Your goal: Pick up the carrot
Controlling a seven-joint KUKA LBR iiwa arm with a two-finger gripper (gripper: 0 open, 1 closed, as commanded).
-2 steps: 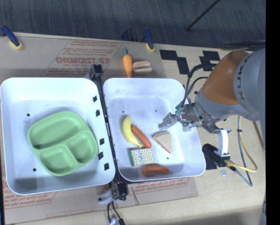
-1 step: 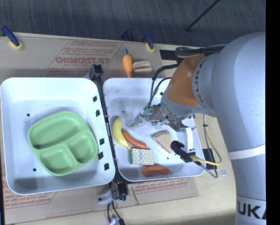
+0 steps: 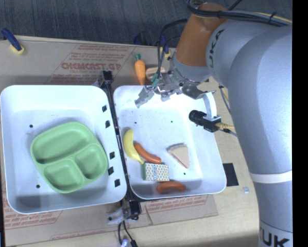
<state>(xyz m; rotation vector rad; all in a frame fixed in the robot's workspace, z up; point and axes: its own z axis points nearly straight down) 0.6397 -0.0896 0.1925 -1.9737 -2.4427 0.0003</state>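
Note:
The carrot [image 3: 139, 71], small and orange with a green top, lies on the cardboard bench just beyond the far rim of the right bin [image 3: 208, 161], outside both bins. My gripper [image 3: 153, 98] hangs over the far left corner of the right bin, a little to the right of the carrot and nearer the camera. Its two grey fingers [image 3: 142, 98] stand apart with nothing between them. They do not touch the carrot.
The right bin holds a banana [image 3: 127, 144], a sausage [image 3: 148, 154], a second sausage [image 3: 170, 187], a patterned block [image 3: 156, 172] and a bread wedge [image 3: 180, 155]. A green divided plate [image 3: 69, 156] sits in the left bin [image 3: 12, 117]. My arm covers the right side.

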